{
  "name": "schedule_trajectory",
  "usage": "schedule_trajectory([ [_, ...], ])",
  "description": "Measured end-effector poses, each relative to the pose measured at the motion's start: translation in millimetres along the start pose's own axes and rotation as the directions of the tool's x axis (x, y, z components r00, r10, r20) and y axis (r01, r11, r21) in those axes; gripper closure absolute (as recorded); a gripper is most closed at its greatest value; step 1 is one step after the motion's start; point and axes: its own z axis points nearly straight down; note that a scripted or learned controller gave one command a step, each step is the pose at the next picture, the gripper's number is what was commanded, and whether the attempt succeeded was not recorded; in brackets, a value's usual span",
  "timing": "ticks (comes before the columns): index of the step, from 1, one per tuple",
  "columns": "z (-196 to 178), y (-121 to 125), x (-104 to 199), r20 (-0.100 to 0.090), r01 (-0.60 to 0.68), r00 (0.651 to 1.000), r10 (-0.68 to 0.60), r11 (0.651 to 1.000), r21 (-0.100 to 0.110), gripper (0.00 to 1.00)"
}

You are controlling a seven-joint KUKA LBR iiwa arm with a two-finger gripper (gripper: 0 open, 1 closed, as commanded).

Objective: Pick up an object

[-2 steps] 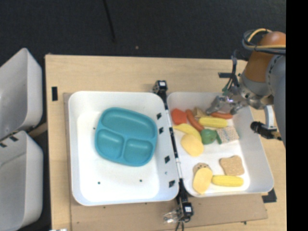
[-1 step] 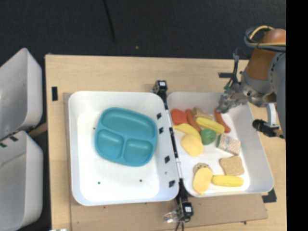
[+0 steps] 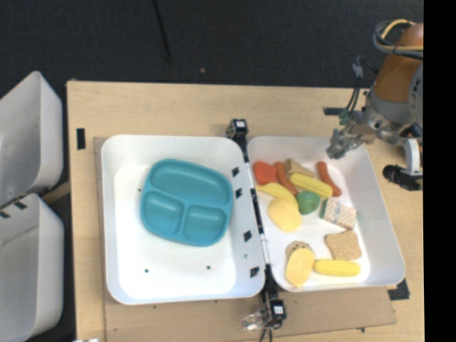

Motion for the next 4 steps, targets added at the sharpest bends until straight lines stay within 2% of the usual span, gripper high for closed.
schedule_trajectory([
  [2, -77, 1, -5, 0.0, 0.004, 1.0, -0.004, 1.0, 0.001, 1.0],
  [3, -84, -2, 52, -0.002, 0.002, 1.0, -0.002, 1.0, 0.004, 1.0],
  [4, -72, -18, 109, -0.003, 0.001, 1.0, -0.001, 1.0, 0.006, 1.0],
])
